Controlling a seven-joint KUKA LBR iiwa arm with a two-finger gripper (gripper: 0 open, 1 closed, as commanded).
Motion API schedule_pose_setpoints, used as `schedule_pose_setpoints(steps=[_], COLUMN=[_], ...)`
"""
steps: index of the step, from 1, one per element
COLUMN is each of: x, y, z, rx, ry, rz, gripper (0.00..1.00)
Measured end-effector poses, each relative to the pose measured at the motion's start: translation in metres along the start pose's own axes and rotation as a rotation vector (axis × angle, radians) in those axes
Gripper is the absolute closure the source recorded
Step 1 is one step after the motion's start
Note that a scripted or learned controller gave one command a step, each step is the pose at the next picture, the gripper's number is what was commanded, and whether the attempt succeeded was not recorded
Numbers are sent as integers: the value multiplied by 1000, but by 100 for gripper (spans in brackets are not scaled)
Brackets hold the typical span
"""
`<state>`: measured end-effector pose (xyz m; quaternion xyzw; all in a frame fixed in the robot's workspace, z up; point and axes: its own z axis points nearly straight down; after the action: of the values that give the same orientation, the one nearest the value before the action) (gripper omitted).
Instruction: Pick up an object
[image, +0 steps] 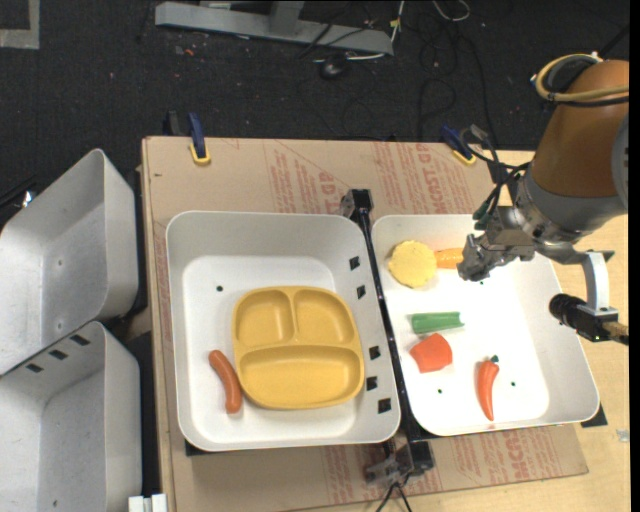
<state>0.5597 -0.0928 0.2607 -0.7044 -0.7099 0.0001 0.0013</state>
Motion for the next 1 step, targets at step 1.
schedule_pose_setpoints(steps=[1], x=[44], y=[3], z=[2], rx=[-2], ry=[-1], rz=[1], gripper=[100])
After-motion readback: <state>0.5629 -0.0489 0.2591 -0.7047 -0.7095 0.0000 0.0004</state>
